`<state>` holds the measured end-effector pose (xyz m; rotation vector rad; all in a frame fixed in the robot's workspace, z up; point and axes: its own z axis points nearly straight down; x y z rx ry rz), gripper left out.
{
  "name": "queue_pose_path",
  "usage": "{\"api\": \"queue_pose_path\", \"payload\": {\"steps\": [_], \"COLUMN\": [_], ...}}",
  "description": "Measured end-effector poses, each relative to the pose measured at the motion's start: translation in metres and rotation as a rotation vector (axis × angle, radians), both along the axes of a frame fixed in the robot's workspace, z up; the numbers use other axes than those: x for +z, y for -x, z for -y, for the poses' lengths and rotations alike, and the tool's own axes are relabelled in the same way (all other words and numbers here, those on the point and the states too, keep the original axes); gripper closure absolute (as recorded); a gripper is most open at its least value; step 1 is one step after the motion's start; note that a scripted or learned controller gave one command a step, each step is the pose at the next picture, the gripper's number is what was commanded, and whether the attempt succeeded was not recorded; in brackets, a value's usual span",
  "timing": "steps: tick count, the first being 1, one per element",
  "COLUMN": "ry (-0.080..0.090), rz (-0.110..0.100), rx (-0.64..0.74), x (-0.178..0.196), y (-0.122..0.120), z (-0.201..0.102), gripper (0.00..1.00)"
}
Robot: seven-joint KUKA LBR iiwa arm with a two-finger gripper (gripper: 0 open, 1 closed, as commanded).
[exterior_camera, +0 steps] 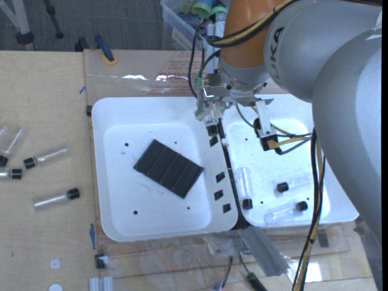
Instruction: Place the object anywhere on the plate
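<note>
So the arm comes in from 3 o'clock and takes up most of the upper right, with the orange band sitting up around 12 o'clock. The gripper hangs right over the seam where the two white bins meet, near their back edge. You can't tell how it's set or whether it has anything, the wrist hardware hides that part.

The left bin has the plate lying flat in the middle, a dark ribbed rectangle turned at an angle. Nothing is on top of it.

The right bin holds three clear vials. One lies at its 9 o'clock side, just beside the divider. A second with a black cap is towards 5 o'clock, and a third, also black-capped, sits just below that one near the front edge. All three are well apart from the plate.

Off at 9 o'clock on the wooden bench there are a few more loose vials. A clear tub of colourful stuff sits behind the bins at 12 o'clock.
</note>
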<state>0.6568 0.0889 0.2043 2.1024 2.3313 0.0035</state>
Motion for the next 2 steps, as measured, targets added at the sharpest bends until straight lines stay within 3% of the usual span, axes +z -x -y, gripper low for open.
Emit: {"api": "queue_pose_path", "payload": {"steps": [1,2], "ry": [0.001,0.001], "rz": [0.002,-0.007], "rx": [0.403,0.379], "x": [0.057,-0.038], "y": [-0.008,0.021], "z": [-0.074,-0.128], "gripper": [1.0,1.0]}}
